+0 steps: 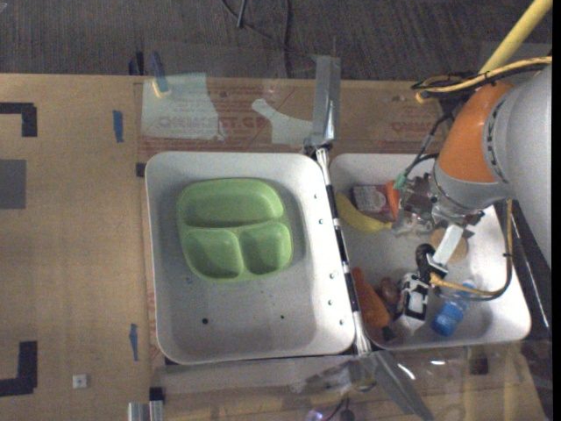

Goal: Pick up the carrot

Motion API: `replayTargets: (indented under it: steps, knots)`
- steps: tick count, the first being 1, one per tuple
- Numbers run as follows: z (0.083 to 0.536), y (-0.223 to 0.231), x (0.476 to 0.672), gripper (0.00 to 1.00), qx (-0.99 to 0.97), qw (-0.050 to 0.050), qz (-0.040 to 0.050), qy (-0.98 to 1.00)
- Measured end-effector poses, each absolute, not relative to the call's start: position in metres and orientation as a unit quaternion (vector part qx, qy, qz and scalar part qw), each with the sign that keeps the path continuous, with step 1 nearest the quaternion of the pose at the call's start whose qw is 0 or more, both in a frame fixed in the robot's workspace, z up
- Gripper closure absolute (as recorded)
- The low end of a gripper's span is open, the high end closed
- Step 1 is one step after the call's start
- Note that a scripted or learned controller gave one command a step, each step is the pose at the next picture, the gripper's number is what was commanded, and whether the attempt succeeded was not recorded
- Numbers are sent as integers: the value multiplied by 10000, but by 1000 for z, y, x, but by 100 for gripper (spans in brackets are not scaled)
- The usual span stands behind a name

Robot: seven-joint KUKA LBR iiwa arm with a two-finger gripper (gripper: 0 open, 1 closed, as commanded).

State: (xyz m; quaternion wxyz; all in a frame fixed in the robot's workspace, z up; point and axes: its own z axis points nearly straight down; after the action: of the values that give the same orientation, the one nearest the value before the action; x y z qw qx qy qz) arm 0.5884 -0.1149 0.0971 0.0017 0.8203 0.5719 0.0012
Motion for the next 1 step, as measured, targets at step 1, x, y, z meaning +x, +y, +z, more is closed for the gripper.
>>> replayTargets:
  steps: [1]
  knots:
    - [95, -102, 627, 100, 7356, 10, 0, 6774]
